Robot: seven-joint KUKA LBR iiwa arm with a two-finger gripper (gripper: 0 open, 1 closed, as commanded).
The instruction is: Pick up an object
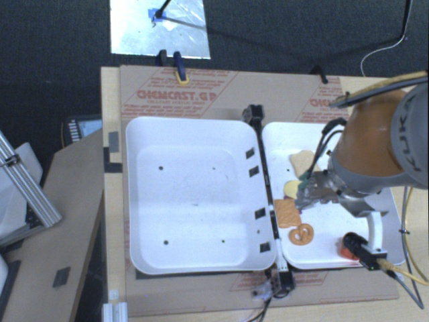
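- Left bin [194, 200]: shallow white plastic tray, rounded corners, smooth matte floor.
- Right bin [281, 136]: same make, holds the candidate objects.
- Arm [375, 139]: grey casing, orange band; reaches low over the right bin.
- Gripper [310, 194]: just above the pieces; whether the claw is wide or closed cannot be told.
- Orange square piece [288, 213]: flat, waffle-like, just beside the gripper.
- Pretzel piece [301, 234]: looped, tan.
- Step, judged: approach; next calls for a descent and closing on one piece.

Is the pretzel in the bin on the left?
No, the pretzel lies in the right bin, near its front edge, beside an orange square piece.
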